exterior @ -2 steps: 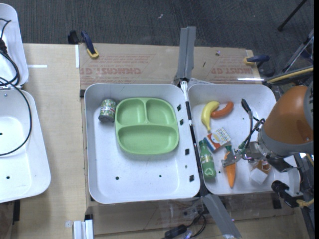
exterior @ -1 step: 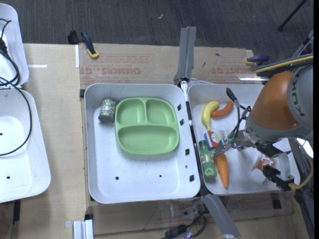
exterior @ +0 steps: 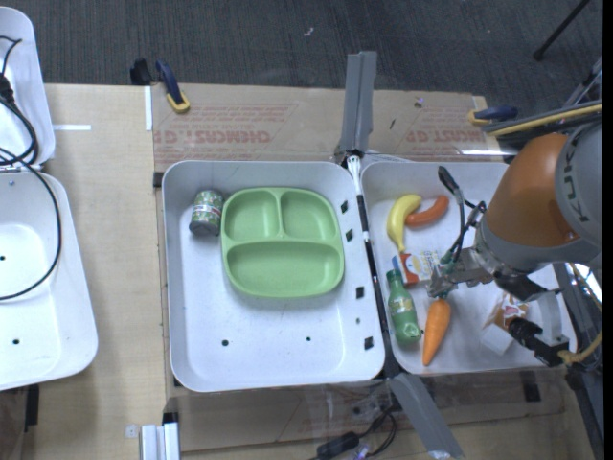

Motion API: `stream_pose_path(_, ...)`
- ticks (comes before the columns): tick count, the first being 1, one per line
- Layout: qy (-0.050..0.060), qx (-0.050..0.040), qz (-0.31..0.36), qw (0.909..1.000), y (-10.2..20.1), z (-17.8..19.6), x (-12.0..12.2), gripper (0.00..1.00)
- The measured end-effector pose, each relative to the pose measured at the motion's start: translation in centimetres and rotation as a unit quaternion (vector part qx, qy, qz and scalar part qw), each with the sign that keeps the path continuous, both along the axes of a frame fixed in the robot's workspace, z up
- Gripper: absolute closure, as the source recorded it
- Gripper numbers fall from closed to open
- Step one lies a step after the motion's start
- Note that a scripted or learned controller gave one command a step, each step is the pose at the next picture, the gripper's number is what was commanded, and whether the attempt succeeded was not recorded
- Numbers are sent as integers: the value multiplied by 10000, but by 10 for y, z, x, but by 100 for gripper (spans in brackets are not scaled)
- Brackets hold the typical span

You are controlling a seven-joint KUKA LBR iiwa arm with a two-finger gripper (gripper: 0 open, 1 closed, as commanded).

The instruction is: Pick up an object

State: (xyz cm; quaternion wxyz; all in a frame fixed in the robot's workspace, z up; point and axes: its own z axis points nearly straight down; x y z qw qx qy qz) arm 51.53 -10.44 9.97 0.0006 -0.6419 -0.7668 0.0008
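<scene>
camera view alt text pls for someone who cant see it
A grey and orange robot arm reaches into the right bin, its end effector low over the top of a carrot, beside a green bottle, a banana and a sausage. The left bin holds a green divided plate and a small can.

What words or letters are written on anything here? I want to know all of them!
"CHEMC2T, GF" or close to it: red letters, upside down and blurry, on the cardboard sheet behind the left bin; I am unsure of the spelling.
"KU": the start of a word on the grey arm.
Can label: too small to read.
Green bottle label: too small to read.
Small carton: too blurry to read.
</scene>
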Motion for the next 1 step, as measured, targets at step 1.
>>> stream_pose_path(1,-6,-6,-186,9998,64,135,-6,100)
